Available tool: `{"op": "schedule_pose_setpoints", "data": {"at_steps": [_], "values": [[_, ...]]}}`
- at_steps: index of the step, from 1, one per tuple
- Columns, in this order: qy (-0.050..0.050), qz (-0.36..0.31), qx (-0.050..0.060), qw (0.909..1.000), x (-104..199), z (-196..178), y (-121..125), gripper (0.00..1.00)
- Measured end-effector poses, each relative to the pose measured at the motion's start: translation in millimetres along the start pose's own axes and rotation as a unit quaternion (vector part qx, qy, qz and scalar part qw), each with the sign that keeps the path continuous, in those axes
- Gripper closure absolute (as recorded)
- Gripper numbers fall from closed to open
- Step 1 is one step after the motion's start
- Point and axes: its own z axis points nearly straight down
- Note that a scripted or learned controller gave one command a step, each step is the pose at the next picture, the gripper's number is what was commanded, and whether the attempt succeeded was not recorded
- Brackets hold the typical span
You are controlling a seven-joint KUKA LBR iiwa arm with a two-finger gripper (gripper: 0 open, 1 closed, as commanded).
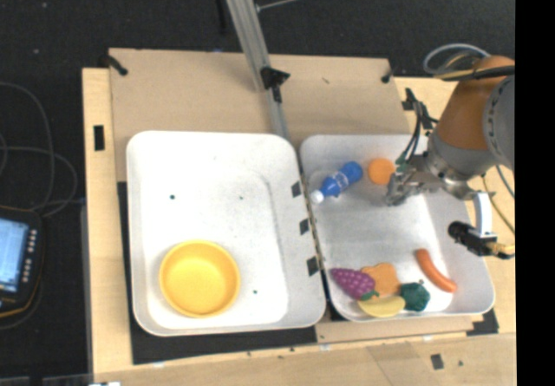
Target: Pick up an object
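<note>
- Fingers [397, 193] hang low in my right bin [451, 302], just beside the orange ball [380, 171]; I cannot tell their opening.
- Blue bottle [336, 182] lies nearby.

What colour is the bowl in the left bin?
Yellow. The bowl shows in the camera view.

No text, label, brand, number or sign can be read anywhere; the lit screen of the small dark handheld device [12, 261] left of the bench is too blurred.
</note>
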Motion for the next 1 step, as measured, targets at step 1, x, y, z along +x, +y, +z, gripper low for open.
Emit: {"op": "schedule_pose_setpoints", "data": {"at_steps": [1], "values": [[0.000, -0.002, -0.002, 1.0000, -4.5, -49.8, 10.6, 1.00]]}}
